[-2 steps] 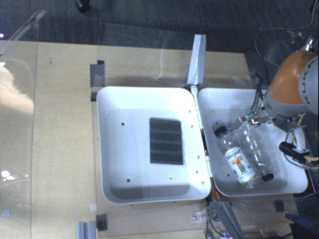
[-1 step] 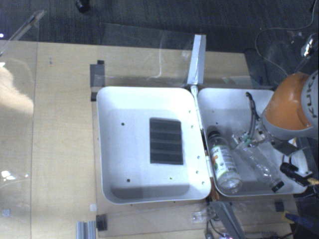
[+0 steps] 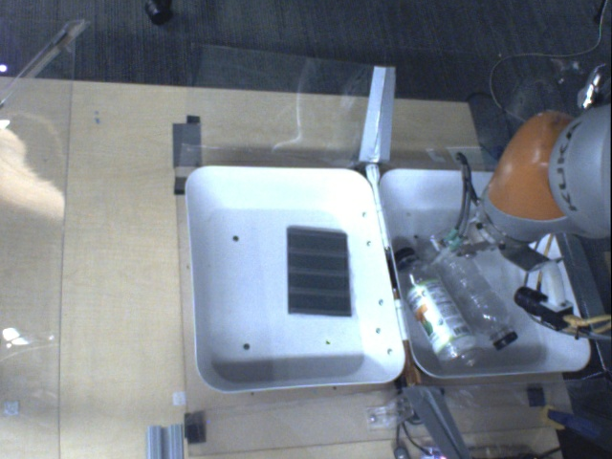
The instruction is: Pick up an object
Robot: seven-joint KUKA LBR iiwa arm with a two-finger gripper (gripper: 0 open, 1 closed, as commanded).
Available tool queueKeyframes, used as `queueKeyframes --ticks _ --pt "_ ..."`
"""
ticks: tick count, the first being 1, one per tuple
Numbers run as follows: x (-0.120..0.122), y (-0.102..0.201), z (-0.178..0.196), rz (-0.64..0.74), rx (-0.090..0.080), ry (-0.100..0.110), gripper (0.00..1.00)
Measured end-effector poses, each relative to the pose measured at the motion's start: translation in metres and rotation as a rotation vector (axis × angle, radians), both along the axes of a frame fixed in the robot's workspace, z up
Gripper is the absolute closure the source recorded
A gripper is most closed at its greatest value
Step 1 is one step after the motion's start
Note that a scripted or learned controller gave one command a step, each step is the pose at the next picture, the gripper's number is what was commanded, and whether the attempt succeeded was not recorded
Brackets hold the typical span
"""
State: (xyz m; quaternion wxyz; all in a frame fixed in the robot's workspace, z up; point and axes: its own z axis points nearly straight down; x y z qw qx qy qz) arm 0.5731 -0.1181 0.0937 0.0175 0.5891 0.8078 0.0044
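here we look down on two shallow white bins set side by side on the wooden bench [image 3: 115,285]. the left bin [image 3: 220,256] carries a dark ribbed rectangular pad [image 3: 319,271] near its middle, long side running away from us. the right bin [image 3: 421,194] holds the things that matter for the task.

in the right bin we see a clear plastic bottle [image 3: 438,316] with a white label marked in green and red. it lies on its side close to the bin's left wall, its long axis running on a slant from the upper left toward the lower right; a small dark cap [image 3: 405,255] sits at its upper-left end, so the neck seems to point up and left, toward the wall between the bins. just beside it, on the right, lies a second clear bottle [image 3: 475,299], roughly parallel, with a dark cap [image 3: 504,338] at its lower-right end, so it points the other way. the two look to be touching along their sides, though the clear plastic makes the edges hard to read.

the arm [image 3: 564,175] comes in from the right, its orange band [image 3: 526,165] above the bin's upper right part. the gripper [image 3: 466,240] hangs low at the upper end of the second bottle. whether it is apart or together we cannot tell.
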Motion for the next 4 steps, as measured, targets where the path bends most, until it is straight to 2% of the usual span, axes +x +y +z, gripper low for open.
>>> queueKeyframes --ticks 1,2,3,4 --pt "0.095 0.008 -0.003 0.014 0.013 0.039 0.00" --pt "0.034 0.014 -0.002 0.216 0.007 0.018 0.00" --pt "-0.044 0.029 0.000 0.318 0.004 0.018 0.00" --pt "-0.040 0.029 0.012 0.319 0.001 0.007 1.00"
